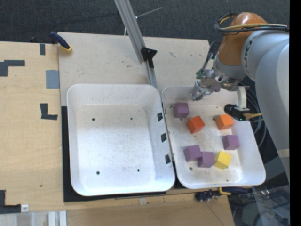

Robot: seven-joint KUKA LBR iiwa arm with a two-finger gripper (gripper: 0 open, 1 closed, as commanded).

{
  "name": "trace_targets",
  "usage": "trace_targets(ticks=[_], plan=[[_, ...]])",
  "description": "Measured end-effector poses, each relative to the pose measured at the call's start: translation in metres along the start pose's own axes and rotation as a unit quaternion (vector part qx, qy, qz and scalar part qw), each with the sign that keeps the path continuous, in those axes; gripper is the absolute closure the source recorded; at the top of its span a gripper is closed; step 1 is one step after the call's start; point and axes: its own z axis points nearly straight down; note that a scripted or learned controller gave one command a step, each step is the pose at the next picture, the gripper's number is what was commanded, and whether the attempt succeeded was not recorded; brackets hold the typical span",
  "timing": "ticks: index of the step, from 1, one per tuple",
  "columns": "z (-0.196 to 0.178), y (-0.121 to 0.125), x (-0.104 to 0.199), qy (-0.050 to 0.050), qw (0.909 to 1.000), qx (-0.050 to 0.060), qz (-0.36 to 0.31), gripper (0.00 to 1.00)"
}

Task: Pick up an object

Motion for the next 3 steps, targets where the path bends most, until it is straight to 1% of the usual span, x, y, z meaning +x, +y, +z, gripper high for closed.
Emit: trace_targets(ticks=[1,2,3], plan=[[-0.061,-0.005,0.004,0.0,1.0,-0.003,0.001,1.0],[-0.113,-0.004,0.004,0.0,1.0,-0.003,0.001,1.0],[-0.1,-0.036,0.048,0.001,1.0,0.002,0.0,1.0]])
